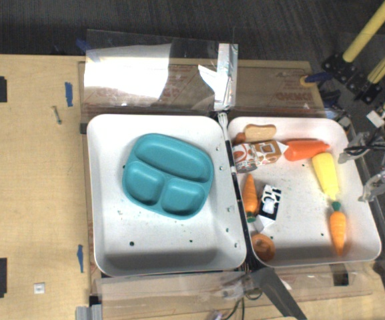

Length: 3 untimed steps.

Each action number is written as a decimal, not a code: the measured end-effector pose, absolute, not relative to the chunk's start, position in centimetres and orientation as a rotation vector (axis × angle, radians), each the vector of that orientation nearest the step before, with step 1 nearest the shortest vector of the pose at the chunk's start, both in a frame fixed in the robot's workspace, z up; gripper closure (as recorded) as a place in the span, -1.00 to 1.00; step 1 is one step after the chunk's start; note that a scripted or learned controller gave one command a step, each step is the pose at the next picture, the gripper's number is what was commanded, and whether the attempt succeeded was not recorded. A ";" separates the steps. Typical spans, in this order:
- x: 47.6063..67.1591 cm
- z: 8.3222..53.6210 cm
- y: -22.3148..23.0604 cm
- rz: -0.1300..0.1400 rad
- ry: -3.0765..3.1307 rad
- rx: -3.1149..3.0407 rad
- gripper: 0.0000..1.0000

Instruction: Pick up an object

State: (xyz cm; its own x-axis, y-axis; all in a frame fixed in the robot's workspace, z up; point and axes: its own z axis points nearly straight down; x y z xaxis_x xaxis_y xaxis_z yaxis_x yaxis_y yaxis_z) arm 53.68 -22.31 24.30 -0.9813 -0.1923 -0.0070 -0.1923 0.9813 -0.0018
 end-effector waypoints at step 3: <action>50.9 8.8 -22.3 -0.005 3.126 -0.189 -1.00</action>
